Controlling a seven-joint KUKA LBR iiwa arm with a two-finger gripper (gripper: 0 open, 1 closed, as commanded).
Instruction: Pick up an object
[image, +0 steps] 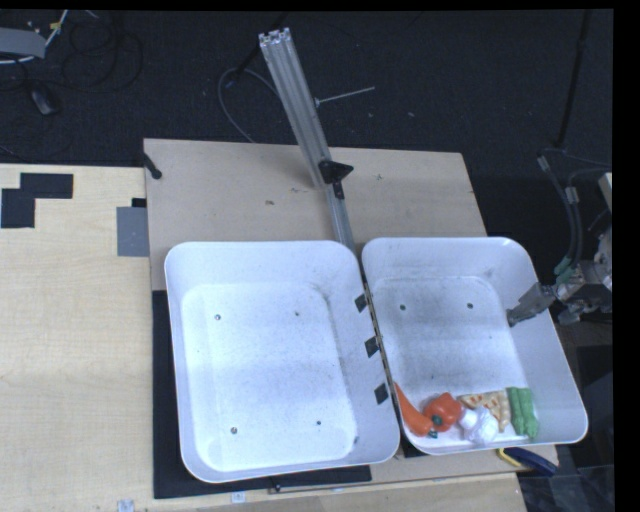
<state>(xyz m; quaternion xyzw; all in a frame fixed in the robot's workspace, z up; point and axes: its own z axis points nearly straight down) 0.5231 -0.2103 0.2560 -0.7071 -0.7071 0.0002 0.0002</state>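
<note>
Camera view puts the gripper at the right bin's right rim; we see only a dark tip reaching over the edge and cannot tell its state. We see nothing held. The objects huddle in that bin's near corner: an orange piece, a red one, a white lump, a green block. The left bin sits alongside.

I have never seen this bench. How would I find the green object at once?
Look at the right-hand white bin, whose near edge holds a small cluster of items. The green object lies at the cluster's right end, beside the bin's right wall. It alone is green; its neighbours are orange, red, white and tan.
</note>
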